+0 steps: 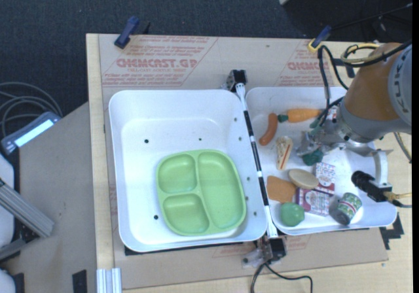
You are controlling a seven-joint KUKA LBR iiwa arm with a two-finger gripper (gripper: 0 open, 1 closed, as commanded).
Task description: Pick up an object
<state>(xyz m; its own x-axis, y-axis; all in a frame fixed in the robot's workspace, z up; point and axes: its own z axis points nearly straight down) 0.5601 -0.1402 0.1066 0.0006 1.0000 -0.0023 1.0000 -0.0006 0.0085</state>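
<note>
Nearest you, the can (346, 208) sits at five o'clock of the gripper (317, 144), whose grip you cannot tell, low over clutter.

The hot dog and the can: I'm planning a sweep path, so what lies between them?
In the camera view, between the hot dog and the can lie a sandwich piece, a tan oval piece and a small red-and-white packet.

Right bin (386, 218) holds carrot (302, 115), sausage (268, 129), green ball (292, 214), can (346, 208), small packets, all lying loose.
</note>
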